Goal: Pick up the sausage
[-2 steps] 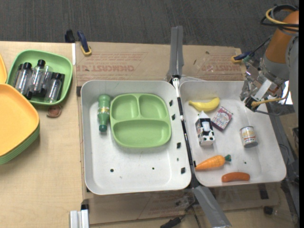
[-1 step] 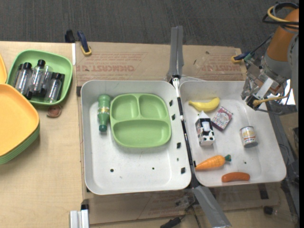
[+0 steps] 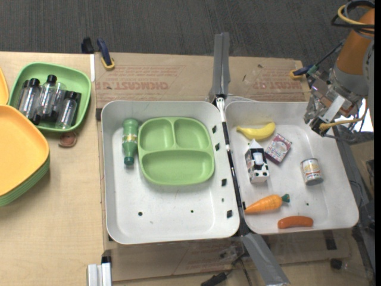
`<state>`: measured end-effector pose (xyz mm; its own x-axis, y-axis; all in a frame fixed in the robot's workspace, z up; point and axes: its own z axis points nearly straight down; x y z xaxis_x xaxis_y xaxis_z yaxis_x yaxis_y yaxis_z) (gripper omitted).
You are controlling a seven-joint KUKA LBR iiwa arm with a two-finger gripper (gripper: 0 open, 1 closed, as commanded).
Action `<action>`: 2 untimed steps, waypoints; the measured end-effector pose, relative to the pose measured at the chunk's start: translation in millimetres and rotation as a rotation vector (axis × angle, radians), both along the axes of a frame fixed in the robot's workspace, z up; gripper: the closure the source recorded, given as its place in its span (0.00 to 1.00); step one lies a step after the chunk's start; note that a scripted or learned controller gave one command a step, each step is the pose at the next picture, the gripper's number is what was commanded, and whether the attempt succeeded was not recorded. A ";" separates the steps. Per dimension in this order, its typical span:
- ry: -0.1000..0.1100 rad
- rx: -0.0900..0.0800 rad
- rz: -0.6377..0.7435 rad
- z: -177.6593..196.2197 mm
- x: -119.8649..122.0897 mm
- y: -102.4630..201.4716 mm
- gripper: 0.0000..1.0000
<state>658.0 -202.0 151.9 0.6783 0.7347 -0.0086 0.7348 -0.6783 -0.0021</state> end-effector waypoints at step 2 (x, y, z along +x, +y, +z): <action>0.002 -0.002 0.004 17.2 -0.3 -0.7 1.00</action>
<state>657.7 -202.7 169.1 0.6754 0.7373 -0.0119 0.7374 -0.6755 -0.0023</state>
